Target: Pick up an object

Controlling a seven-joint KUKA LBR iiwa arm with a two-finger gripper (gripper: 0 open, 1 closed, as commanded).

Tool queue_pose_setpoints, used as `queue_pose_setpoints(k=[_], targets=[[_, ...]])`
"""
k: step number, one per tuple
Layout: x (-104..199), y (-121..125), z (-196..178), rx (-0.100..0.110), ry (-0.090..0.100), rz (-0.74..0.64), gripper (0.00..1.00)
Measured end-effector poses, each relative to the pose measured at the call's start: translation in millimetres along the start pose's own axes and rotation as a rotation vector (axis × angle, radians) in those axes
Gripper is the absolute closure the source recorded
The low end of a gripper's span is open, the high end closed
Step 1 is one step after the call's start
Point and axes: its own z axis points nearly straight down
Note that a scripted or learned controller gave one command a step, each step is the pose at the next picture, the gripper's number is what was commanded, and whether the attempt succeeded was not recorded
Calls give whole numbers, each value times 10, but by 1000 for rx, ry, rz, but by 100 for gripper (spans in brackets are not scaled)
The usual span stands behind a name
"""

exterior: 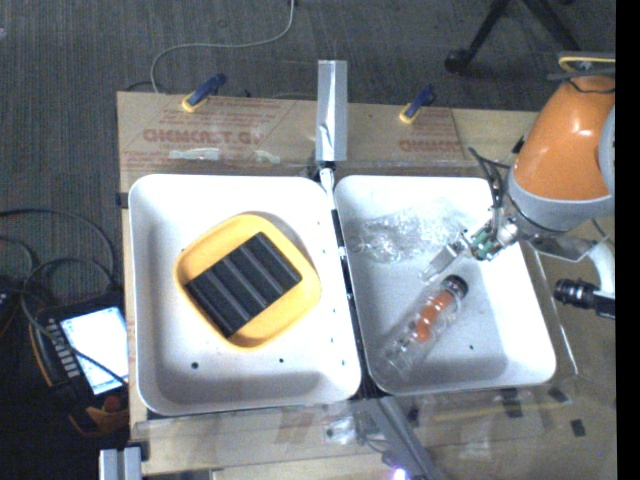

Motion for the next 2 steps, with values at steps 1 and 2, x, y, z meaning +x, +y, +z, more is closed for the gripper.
queue_pose_setpoints(k=[1,2], targets=[[-810,868,1155,-1,-4,114,0],[-1022,918,824,1,-2,159,0]])
